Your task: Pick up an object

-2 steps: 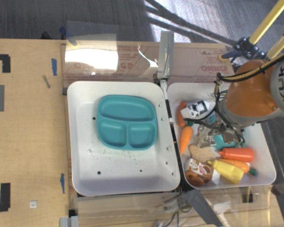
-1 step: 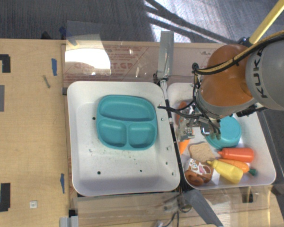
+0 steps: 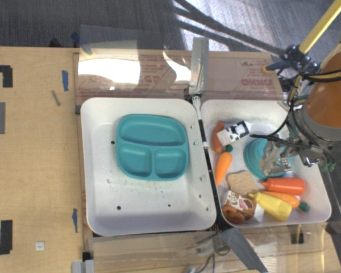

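The right bin (image 3: 324,209) holds several toy foods. An orange carrot (image 3: 223,166) lies near its left wall, with a red-orange piece (image 3: 217,136) and a black-and-white toy (image 3: 237,131) above it. A teal bowl (image 3: 254,157) sits in the middle. Below it lie a slice of bread (image 3: 242,182), a brown packet (image 3: 237,207), a yellow bottle (image 3: 271,204) and an orange sausage-like piece (image 3: 284,185). My gripper (image 3: 277,164) hangs low over the right side of the teal bowl, just above the orange piece. No object is visibly held.
The left bin (image 3: 96,209) holds a teal divided tray (image 3: 152,147). A ridge (image 3: 204,164) separates the two bins. The arm and its cables cover the right bin's upper right corner. Bare wooden bench (image 3: 28,152) lies to the left.
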Tool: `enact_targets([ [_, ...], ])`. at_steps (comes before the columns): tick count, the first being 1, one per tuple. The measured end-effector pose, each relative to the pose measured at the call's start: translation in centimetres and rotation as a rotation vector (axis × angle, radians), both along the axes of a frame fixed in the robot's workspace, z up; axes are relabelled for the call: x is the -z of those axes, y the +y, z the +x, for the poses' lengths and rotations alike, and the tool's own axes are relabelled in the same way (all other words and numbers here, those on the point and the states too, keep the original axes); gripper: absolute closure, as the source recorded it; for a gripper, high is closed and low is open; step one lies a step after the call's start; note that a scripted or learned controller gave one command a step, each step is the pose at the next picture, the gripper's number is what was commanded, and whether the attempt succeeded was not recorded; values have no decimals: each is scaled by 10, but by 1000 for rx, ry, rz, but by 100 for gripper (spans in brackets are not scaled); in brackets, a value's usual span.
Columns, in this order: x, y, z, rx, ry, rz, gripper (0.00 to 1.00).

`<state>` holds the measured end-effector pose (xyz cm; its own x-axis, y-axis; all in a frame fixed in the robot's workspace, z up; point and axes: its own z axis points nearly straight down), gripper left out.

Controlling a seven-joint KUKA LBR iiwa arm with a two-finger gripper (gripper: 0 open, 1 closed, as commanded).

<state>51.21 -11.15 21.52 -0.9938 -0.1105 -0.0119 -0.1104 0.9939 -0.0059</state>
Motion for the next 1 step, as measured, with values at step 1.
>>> enact_targets([
  [1,2,5,0,-8,4,4,0],
])
